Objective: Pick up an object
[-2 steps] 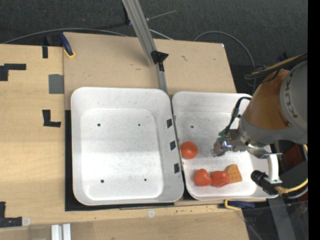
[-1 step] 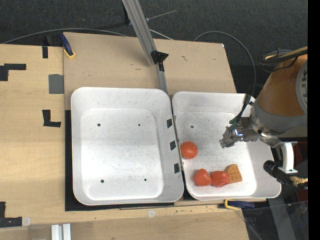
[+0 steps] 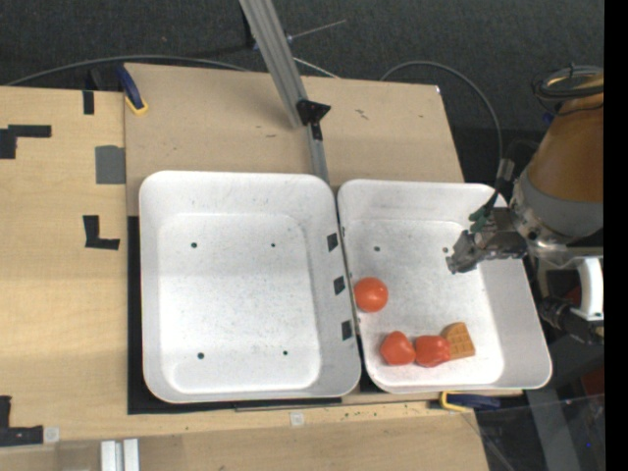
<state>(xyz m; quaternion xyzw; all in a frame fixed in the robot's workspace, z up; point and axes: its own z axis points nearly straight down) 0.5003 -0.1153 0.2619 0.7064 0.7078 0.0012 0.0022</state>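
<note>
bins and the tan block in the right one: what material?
Bins: probably moulded plastic, matte white with dark speckles, rounded corners and a raised rim. Tan block: looks like foam or soft plastic shaped as a waffle or cracker, dull, faintly gridded; too small to be sure.

My arm point(image 3: 574, 160) is a fat, rounded body with a broad orange band above the wrist and a grey ring beneath it. A thin dark cable runs along its near side toward the wrist. My tool point(image 3: 465, 255) is a small, dark, angular block of black and grey metal parts, its details too blurred to tell.
</note>
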